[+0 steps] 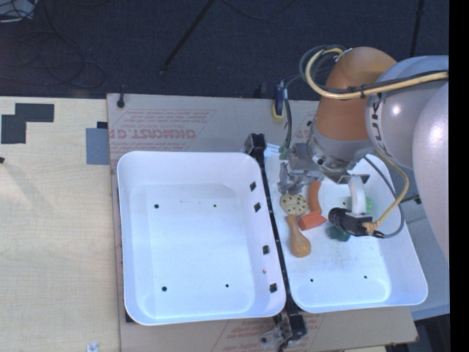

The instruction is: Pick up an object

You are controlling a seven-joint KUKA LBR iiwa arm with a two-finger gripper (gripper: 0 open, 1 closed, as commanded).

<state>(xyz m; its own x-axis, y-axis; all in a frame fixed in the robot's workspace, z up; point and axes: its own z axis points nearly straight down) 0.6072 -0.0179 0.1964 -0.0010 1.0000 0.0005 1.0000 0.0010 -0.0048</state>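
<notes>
A wooden spoon (296, 229) with a round head full of holes lies in the right bin (399, 284), on its 9 o'clock side, close to the wall next to the left bin (126, 233). Its handle points toward 5 o'clock. The gripper (292, 176) hangs just at 12 o'clock from the spoon's head; I cannot tell if it is open or closed. At 3 o'clock from the head lies an orange stick (315, 191), and under it a red block (313, 221) just beside the handle. Farther toward 3 o'clock are a green piece (338, 234) and a white piece (357, 194)
</notes>
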